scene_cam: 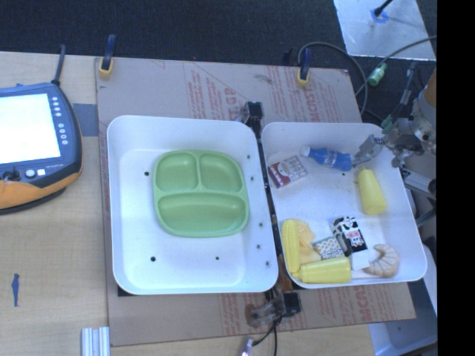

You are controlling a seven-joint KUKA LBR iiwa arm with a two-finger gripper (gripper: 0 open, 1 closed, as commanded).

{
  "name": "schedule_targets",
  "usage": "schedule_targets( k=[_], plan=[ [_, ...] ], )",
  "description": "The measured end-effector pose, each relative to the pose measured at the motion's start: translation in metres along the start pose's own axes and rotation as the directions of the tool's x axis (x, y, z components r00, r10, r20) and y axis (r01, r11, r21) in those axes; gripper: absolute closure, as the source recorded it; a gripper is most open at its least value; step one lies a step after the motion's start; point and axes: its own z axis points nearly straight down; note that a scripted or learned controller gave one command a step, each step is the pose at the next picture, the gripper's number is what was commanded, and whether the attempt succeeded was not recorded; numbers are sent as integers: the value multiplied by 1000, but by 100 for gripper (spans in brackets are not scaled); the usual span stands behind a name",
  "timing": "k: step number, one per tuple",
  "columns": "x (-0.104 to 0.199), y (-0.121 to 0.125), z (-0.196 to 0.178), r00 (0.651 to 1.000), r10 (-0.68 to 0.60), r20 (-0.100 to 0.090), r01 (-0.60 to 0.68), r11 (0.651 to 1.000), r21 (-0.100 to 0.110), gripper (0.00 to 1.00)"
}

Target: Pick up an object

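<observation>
Grey two-finger gripper [369,148] at right bin's top edge, fingers' spread indiscernible; small blue plastic bottle [330,157] just beside at nine o'clock, long axis left-right.

Arm [424,124] cut off at right edge; pincer [369,148] finger state unclear.

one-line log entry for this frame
phase: approach | gripper: at right bin far edge, nothing held | nearest: blue bottle | left bin: green divided plate
</observation>
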Motion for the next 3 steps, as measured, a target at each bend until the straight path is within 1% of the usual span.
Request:
schedule_targets(
  k=[1,2,3],
  plan=[
    [-2,19,93,1000,-4,-1,4,1000,4,0],
    [15,-9,75,1000,-1,0,1,1000,3,0],
    [20,-28,102,1000,-2,0,2,1000,4,0]
  ],
)
